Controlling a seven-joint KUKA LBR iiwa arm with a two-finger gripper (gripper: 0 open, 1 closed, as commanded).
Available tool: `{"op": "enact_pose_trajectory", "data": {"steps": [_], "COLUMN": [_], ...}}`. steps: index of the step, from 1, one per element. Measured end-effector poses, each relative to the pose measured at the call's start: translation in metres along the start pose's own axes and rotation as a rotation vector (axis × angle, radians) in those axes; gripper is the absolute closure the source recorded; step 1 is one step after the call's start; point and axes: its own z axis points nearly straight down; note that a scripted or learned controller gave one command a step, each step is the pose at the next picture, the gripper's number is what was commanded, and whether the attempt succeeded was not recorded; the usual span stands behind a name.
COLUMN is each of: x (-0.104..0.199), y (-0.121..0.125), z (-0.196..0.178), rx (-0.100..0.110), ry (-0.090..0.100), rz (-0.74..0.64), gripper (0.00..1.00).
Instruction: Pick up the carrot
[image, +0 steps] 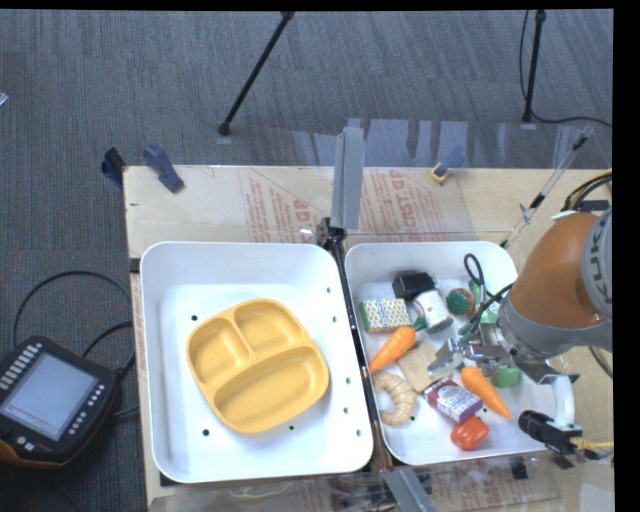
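The carrot (392, 347) — light, stiff, probably smooth plastic — is best gripped across its thick middle; the pincer's (478, 352) opening cannot be told from this cluttered view.

the arm (560, 285) is running off the right edge, so its upper links are going unseen. its wrist is covering the right bin's (440, 452) far right wall and part of a green item (507, 376) beside the second carrot (484, 391). the gripper (478, 350) is sitting in clutter, its fingers too small and tangled to be reading clearly. the pendant (45, 400) is being cut by the left edge. labels on the small packets (384, 314) are staying too blurred to be making out.
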Motion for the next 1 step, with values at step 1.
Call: {"op": "enact_pose_trajectory", "data": {"steps": [1], "x": [-0.0018], "y": [-0.0004], "z": [-0.0079], "rx": [0.005], "ry": [0.002], "rz": [0.006], "gripper": [1.00]}}
